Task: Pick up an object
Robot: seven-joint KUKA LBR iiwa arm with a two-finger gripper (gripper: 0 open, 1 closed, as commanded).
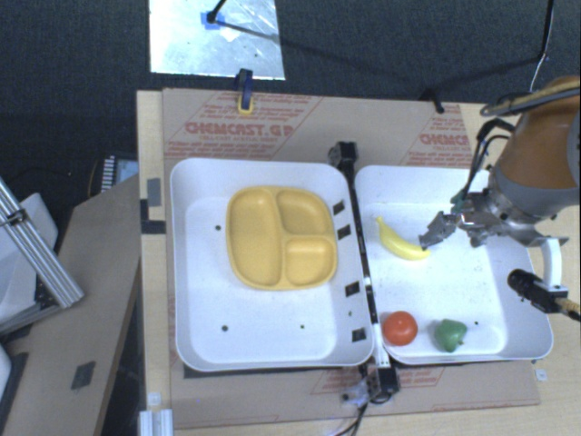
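Yellow banana (400,242) & divided plate (280,237), red tomato (399,328), green pepper (448,334), white bins (195,334).

This looks like a robotics lab. The counter (300,116) is topped with a protective-papered sheet printed "CHEMCAST", carrying two white bins (195,334) fastened side by side. Aluminium framing (36,252) stands at the left, cables (545,25) trail over dark carpet (73,62), and a grey-and-orange industrial arm (540,162) reaches in.
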